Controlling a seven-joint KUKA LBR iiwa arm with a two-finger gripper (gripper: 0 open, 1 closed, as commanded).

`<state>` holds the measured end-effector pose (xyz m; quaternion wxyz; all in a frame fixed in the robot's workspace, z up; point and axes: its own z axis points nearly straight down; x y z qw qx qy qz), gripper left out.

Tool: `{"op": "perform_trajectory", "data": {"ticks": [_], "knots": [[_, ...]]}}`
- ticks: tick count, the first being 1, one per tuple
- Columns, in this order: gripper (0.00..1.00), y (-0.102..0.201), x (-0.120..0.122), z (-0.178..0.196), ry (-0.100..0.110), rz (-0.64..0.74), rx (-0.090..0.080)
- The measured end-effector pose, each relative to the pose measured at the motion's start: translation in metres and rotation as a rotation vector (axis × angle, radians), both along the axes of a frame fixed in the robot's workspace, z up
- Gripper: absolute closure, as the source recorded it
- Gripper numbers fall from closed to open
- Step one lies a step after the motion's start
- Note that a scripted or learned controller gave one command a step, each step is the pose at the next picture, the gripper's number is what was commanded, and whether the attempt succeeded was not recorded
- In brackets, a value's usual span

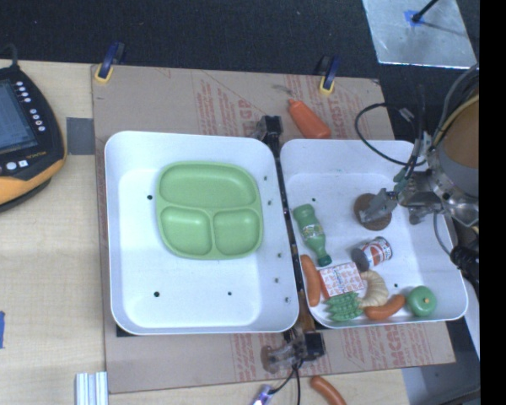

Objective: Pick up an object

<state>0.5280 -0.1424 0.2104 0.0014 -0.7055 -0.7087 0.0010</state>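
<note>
I see the worktop (pixel 42 277) carrying a cardboard sheet (pixel 194 99) with 2 white bins on it, side by side and touching along their inner edges. The left bin (pixel 135 294) holds a green divided plate (pixel 209 209) with 3 compartments, set toward its far half; bare floor lies all round the plate, most of it on the near side.

The right bin (pixel 329 163) is the crowded one. My arm (pixel 464 146) comes in over its right rim, cables looping around it, and the hand (pixel 384 202) hangs low over the bin's far-right part, above a round brown shape (pixel 373 212) that I cannot identify. I cannot tell whether the fingers are apart or together, and I see nothing gripped.

The far-left part of that bin is open floor. The things lie along the left wall and the near edge. A green bottle (pixel 311 234) lies beside the left wall, its long axis running from far-left to near-right, the cap end nearer me. A carrot (pixel 311 279) lies just below it, long axis roughly parallel to the wall. A white printed packet (pixel 341 277) touches a green leafy piece (pixel 344 307) at the near rim. A small can (pixel 374 252) lies on its side mid-bin. A pale croissant shape (pixel 374 287), an orange sausage shape (pixel 383 310) and a green apple (pixel 421 300) crowd the near-right corner.

Outside the bins: a teach pendant (pixel 13 137) at far left, an orange carrot (pixel 308 119) beyond the right bin, and 2 clamps (pixel 110 62) on the cardboard's far edge.
</note>
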Motion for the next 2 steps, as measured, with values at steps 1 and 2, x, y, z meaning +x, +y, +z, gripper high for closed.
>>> {"op": "perform_trajectory", "data": {"ticks": [1, 2], "knots": [[0.0, -0.034, -0.017, -0.118, -0.004, 0.001, -0.001], [0.0, 0.004, 0.069, -0.106, -0.002, 0.001, 0.0]]}}
